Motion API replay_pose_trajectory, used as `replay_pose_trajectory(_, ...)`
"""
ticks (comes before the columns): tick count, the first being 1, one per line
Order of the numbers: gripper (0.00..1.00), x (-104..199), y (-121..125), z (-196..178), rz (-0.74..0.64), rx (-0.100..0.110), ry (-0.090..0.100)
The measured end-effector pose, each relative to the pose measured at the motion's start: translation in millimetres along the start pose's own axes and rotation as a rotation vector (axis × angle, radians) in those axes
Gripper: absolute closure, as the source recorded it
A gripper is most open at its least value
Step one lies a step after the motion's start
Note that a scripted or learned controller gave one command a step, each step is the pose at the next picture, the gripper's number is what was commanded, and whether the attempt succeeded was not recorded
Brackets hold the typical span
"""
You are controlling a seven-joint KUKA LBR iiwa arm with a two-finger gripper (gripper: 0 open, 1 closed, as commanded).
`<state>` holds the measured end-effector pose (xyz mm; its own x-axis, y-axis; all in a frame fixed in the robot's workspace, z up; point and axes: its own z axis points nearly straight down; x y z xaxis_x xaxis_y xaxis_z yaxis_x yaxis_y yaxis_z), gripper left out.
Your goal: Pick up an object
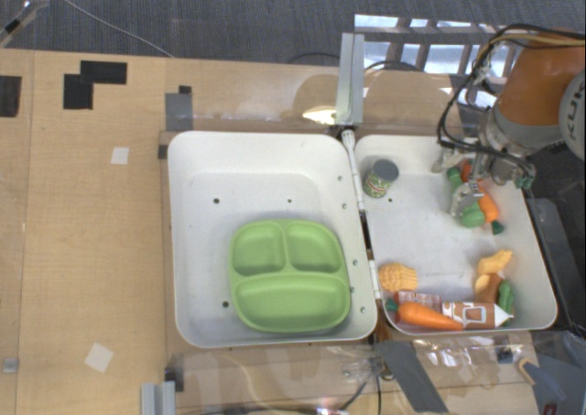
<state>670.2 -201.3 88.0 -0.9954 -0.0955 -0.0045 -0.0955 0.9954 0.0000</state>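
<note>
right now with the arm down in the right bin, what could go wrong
1. The gripper is down among a tight cluster of orange and green toys, so it may catch two at once or push them aside and grab none.
2. That cluster lies near the right bin's far right wall, so a push could wedge a toy against the wall.
3. The can stands apart to the left and looks safe.
</note>
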Motion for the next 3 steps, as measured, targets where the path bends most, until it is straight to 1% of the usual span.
replay_pose_trajectory(1,1.0,-5.1,0.8,-16.1,-0.003,0.004,-0.019)
replay_pose_trajectory(2,1.0,-9.2,45.9,-158.4,0.081,0.005,-0.023)
replay_pose_trajectory(3,0.0,-6.4,45.3,-150.7,0.083,0.002,-0.009)
